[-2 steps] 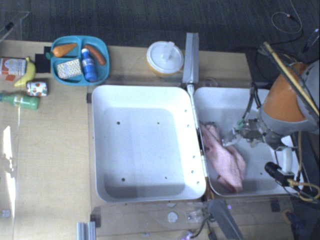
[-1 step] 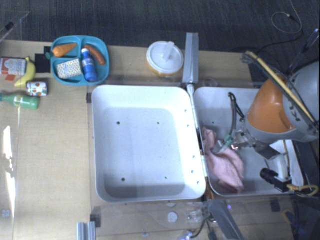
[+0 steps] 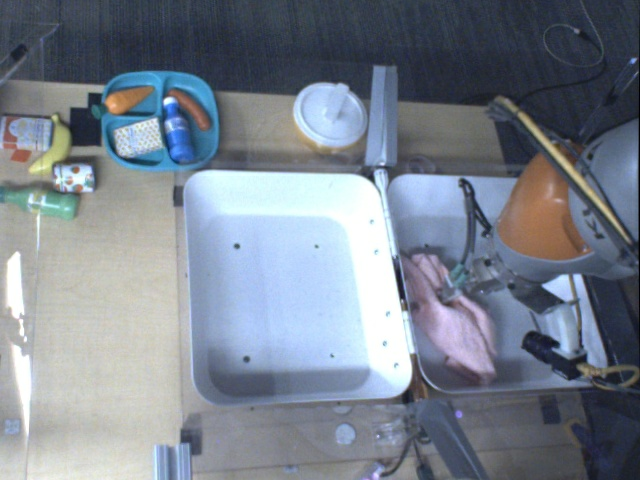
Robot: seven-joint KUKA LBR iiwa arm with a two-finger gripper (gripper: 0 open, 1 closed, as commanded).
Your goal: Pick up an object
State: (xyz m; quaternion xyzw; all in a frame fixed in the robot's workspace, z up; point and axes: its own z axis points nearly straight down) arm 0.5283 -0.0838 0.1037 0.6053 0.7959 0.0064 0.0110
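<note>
Pale wooden bench [image 3: 100, 348], two white bins [image 3: 290, 288] — pink cloth [image 3: 450, 318] in the right one, gripper [image 3: 462, 280] beside it, grip unclear.

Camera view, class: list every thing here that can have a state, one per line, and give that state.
Pink cloth: crumpled, lying in the right bin against its left wall.
End effector: low over the cloth's upper edge.
Left bin: upright, flat on the bench.
White lidded cup: upright, lid on.
Blue divided tray: flat, compartments filled.
Green bottle: lying on its side.
Small can: lying on its side.
</note>
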